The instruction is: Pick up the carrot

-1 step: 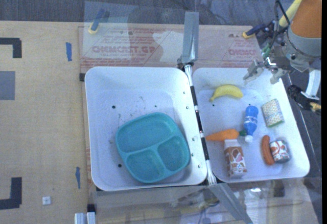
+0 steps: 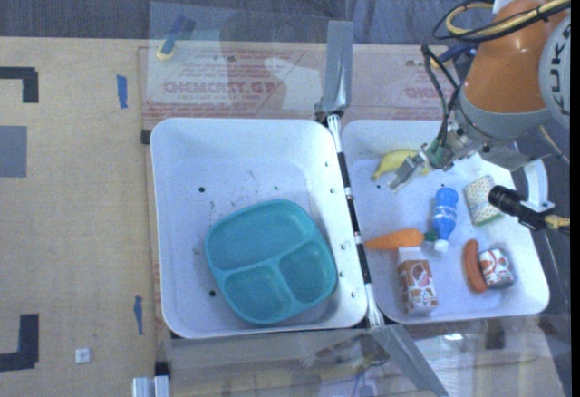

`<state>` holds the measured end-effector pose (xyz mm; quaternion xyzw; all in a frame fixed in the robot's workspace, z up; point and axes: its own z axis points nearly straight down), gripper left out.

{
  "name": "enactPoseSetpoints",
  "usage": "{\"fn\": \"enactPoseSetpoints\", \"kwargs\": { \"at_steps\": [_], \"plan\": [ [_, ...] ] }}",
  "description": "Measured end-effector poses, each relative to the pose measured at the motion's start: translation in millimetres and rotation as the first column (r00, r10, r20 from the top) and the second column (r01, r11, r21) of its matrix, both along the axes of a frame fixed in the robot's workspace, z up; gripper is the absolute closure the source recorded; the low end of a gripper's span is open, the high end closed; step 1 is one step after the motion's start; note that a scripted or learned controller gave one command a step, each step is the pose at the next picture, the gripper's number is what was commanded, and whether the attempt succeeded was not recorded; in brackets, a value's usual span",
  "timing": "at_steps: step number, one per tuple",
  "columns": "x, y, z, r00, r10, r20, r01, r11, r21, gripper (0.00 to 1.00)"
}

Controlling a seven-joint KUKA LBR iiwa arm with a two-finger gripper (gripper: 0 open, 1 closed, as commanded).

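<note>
Smooth matt teal plastic tray point(image 2: 270, 261)

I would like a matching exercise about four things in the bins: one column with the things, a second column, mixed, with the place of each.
Things:
1. carrot
2. banana
3. teal tray
4. blue bottle

Places:
A. in the left bin
B. beside the gripper, far side of the right bin
C. at the right bin's left wall, above the carton
D. middle of the right bin

Pairs: 1-C, 2-B, 3-A, 4-D
</note>
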<state>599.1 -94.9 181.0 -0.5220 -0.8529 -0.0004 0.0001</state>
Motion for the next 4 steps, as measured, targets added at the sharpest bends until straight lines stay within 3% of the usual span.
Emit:
{"fn": "enactPoseSetpoints", "kwargs": {
  "at_steps": [1,2,3,4],
  "plan": [
    [-58.6,-11.1,-84.9,0.995,0.096,0.009,-0.096,0.995,-0.003,0.0],
    [-110.1,-4.7,-91.2,0.999,0.045,0.014,-0.045,0.999,-0.002,0.0],
    [-106.4,-8.1,-79.5,0.999,0.038,0.028,-0.038,0.999,-0.007,1.0],
    [-119.2,70.8,3.3,0.981,-0.193,0.002,0.193,0.981,-0.001,1.0]
  ]
}}
